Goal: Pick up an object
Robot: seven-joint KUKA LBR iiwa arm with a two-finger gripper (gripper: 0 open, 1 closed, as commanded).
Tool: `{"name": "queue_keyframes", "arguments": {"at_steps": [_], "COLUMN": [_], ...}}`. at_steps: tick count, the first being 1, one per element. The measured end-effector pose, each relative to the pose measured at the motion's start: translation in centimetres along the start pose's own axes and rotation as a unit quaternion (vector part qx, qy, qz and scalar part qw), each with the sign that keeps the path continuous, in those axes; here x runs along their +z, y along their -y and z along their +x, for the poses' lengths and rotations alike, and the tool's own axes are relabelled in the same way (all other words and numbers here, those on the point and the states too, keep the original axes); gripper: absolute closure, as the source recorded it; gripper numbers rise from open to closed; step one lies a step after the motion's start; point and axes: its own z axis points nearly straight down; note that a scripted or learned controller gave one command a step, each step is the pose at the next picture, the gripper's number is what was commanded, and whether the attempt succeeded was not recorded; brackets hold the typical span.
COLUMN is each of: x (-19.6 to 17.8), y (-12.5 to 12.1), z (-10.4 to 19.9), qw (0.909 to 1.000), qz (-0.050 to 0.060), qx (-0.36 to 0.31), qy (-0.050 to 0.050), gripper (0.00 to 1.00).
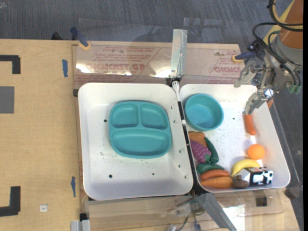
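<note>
The fingers hang at the right bin's two o'clock corner. Whether they are apart, I cannot tell. An orange carrot lies just below, towards six o'clock.

Arm cut off — right edge, top corner

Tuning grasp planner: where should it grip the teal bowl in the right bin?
Probably the teal bowl by its rim on the right side, fingers straddling the wall from above. It sits upright and open, too wide to span, and that side faces bare bin floor, away from the divider.
</note>
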Motion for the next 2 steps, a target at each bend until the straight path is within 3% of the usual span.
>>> {"name": "queue_keyframes", "arguments": {"at_steps": [1,2], "x": [12.9,18.3], "y": [1.5,7.0], "z": [8.8,10.3], "qw": [0.999,0.997], "qz": [-0.002,0.002], "qx": [-0.044,-0.077], "qy": [-0.006,0.005], "gripper": [0.0,0.0]}}
